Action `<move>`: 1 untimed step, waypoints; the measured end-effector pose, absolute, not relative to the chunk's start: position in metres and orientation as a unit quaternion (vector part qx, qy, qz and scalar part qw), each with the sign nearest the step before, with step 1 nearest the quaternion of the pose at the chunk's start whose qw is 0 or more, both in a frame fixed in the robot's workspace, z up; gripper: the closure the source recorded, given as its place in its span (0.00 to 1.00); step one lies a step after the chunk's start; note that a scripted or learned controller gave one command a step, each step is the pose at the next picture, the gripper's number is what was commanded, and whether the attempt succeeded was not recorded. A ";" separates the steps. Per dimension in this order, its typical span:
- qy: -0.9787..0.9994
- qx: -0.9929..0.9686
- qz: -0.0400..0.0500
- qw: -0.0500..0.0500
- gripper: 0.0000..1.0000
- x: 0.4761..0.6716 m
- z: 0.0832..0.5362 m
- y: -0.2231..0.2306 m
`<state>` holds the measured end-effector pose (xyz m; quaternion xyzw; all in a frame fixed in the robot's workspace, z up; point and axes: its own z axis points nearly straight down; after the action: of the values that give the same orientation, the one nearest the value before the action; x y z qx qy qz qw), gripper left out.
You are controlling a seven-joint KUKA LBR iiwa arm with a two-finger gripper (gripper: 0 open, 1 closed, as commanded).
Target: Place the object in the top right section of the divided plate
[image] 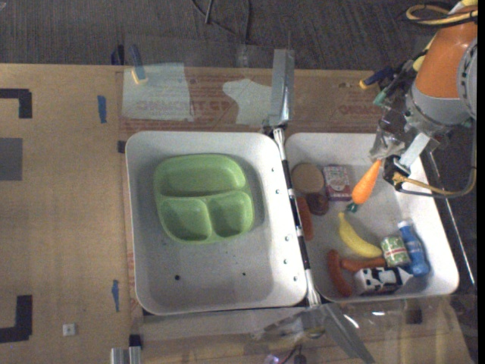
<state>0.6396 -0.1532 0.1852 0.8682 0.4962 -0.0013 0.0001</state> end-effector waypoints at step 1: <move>0.560 0.828 -0.001 -0.001 1.00 0.586 0.184 -0.080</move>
<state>0.5856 -0.0803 0.1845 0.8282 0.5604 -0.0005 -0.0010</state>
